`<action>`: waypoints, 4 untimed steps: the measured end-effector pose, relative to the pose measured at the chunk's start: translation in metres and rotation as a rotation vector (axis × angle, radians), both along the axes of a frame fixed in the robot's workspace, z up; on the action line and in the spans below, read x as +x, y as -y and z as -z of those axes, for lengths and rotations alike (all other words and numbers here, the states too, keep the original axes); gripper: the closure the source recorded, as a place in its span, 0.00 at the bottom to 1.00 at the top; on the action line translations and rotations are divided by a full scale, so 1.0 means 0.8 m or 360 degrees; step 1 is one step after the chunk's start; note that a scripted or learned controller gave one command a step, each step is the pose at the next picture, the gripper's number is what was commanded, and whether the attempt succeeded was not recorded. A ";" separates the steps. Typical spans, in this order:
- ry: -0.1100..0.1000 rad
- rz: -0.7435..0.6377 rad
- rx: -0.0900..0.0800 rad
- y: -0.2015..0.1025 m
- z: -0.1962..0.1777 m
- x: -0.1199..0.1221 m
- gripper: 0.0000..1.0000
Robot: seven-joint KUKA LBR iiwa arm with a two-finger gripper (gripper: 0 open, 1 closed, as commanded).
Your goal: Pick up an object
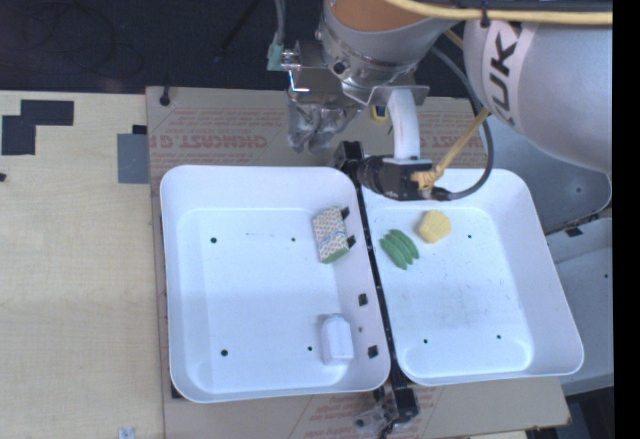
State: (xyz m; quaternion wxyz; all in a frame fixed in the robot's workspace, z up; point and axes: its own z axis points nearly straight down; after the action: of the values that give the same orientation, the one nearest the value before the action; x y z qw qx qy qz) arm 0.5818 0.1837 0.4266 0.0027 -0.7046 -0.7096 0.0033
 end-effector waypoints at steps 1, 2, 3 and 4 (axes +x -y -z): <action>-0.0009 0.0018 -0.0005 0.030 0.100 -0.068 1.00; 0.0027 0.0002 0.0010 -0.038 -0.054 -0.126 1.00; 0.0009 0.0006 0.0001 -0.076 -0.056 -0.133 1.00; 0.0004 0.0014 -0.0005 -0.075 -0.018 -0.076 1.00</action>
State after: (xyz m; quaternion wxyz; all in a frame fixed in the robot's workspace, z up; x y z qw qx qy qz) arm 0.5210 0.2434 0.4406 0.0006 -0.7076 -0.7066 0.0036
